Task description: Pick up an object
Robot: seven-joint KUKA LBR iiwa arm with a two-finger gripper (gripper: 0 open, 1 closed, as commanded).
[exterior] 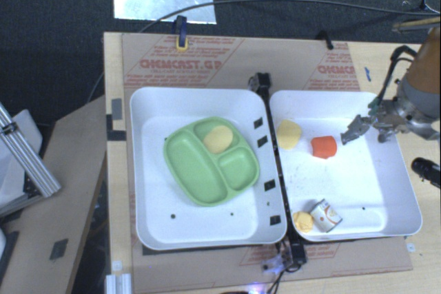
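Green tray [200, 175] holding yellow lump [219, 139] in left bin [155, 217], claw [367, 129] spread over right bin [400, 203], pinching nothing

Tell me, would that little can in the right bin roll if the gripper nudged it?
Probably. The can lies on its side against a yellow piece, so it may roll away from that. Its shiny metal looks stiff and perhaps slippery.

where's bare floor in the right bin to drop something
Barest floor is mid-bin, between the orange object and the small can. Crowded: the front corner holding the can and a yellow piece, and the back by the yellow lump and gripper.
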